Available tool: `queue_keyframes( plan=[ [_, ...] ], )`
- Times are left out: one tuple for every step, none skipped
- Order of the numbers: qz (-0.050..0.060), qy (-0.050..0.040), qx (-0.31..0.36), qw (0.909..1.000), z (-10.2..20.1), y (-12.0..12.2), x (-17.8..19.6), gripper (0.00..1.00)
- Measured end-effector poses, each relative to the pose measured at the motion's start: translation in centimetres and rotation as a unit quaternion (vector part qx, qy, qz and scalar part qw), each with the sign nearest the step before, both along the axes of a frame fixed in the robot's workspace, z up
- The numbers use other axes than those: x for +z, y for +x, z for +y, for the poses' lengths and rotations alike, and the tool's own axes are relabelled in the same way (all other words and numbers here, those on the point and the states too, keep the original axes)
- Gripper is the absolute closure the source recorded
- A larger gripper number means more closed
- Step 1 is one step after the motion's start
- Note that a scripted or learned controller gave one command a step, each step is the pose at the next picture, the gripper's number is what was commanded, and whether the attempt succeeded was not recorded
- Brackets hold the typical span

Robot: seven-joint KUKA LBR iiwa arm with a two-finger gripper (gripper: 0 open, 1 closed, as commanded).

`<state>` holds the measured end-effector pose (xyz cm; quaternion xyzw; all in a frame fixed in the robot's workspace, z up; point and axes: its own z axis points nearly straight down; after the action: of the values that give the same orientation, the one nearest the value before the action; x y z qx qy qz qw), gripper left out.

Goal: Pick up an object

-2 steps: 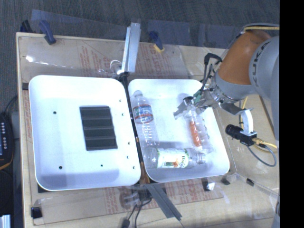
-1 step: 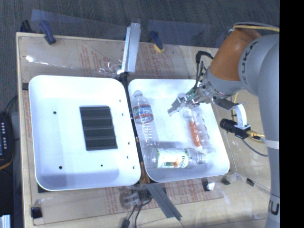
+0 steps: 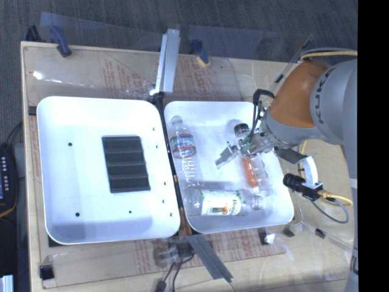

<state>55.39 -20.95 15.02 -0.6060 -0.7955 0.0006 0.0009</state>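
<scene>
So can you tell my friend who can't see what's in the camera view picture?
A grey and orange robot arm reaches from the right into the right white bin, its gripper above a bottle with orange inside. That bin also holds a clear water bottle and a green-labelled bottle. The left white bin holds a black ridged block.

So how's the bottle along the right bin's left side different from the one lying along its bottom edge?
The left bottle lies lengthwise up the bin, with a small blue-and-red label. The bottom bottle lies crosswise, with a larger white-and-green label covering much of its body. Both are clear plastic, lying on their sides in the right bin.
</scene>
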Motion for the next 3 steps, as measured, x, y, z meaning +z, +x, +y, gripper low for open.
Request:
queue_keyframes(
  plan=[
    [0.001, 0.0009, 0.027, 0.9996, 0.1, -1.1, -0.7, 0.00],
    [-0.001, 0.0000, 0.035, 0.9994, -0.1, 0.6, -0.9, 0.00],
    [0.000, 0.0006, 0.060, 0.9982, 0.0, -1.1, 1.2, 0.00]
  ],
)
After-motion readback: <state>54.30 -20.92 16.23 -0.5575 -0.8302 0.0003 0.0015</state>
